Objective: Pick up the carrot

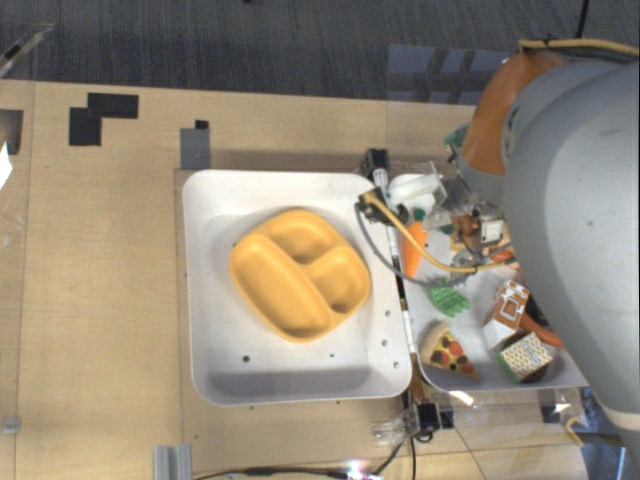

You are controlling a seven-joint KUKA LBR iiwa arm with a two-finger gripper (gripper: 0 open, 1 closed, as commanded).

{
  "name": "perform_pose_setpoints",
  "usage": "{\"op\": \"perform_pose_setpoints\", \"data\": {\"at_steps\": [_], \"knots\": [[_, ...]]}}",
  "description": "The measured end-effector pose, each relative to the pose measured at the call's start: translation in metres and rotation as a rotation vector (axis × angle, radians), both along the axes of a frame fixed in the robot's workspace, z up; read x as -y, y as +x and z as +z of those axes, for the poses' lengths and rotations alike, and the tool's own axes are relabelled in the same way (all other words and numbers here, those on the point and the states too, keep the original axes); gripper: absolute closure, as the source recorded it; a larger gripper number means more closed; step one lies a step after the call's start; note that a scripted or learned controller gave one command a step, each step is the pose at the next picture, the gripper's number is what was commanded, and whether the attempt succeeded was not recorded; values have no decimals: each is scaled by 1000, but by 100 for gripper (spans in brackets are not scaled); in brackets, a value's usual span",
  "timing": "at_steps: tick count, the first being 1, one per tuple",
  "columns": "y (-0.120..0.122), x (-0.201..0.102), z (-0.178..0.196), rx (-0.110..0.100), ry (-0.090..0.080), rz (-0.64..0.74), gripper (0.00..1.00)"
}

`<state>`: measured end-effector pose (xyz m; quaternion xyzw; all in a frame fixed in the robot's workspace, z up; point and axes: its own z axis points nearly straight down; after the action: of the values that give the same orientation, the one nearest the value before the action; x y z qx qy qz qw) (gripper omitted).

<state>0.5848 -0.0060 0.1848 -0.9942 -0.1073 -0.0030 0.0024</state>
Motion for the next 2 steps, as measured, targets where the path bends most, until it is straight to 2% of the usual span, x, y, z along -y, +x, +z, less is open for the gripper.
{"op": "perform_pose_setpoints", "data": {"at_steps": [2], "knots": [[0,6,0,0,-4,-10,0]]}}
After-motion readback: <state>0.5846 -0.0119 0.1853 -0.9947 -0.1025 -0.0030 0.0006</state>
